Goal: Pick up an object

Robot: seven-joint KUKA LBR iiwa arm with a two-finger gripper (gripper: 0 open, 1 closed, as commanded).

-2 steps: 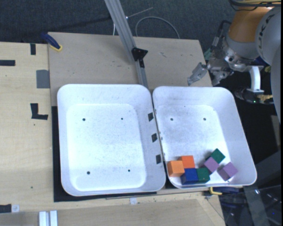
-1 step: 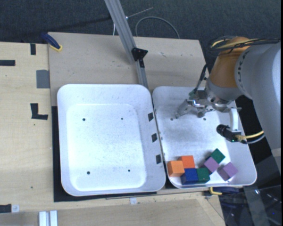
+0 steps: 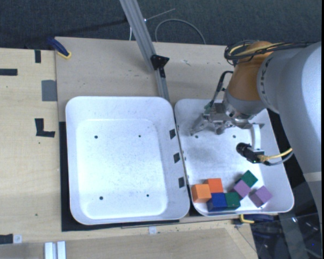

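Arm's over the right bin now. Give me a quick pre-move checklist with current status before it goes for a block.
1. Blocks present in the right bin: ok. An orange block, blue block, green block and purple block sit clustered at its near edge.
2. Gripper above the cluster: not ok. It is over the bin's far, bare part, apart from the blocks.
3. Gripper free of any load: ok, nothing shows between the fingers.
4. Finger opening: cannot tell.
5. Blocks separated enough for a clean grasp: not ok, several touch each other.
6. Cable clear of the blocks: ok.
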